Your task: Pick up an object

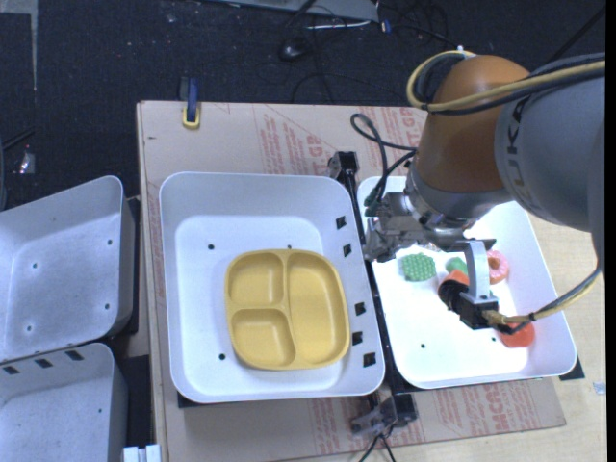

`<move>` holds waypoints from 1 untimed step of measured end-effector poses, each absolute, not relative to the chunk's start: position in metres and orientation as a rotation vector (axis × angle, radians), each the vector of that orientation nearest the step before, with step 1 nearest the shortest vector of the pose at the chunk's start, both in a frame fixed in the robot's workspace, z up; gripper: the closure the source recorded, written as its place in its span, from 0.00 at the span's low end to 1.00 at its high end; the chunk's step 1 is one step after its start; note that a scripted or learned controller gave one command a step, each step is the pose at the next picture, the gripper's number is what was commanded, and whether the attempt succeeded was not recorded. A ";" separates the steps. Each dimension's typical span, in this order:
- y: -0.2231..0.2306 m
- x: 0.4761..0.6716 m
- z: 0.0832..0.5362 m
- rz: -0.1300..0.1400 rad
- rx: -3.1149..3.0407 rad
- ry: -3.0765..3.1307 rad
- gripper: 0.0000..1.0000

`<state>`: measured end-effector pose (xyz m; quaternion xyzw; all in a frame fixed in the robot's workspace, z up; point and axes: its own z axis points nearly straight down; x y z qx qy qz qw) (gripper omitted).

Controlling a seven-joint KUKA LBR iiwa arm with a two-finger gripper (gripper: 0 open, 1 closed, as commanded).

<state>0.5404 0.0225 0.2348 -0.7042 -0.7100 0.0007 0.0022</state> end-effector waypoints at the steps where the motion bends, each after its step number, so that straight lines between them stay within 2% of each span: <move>1: 0.062 0.523 0.231 0.003 -2.211 -2.227 1.00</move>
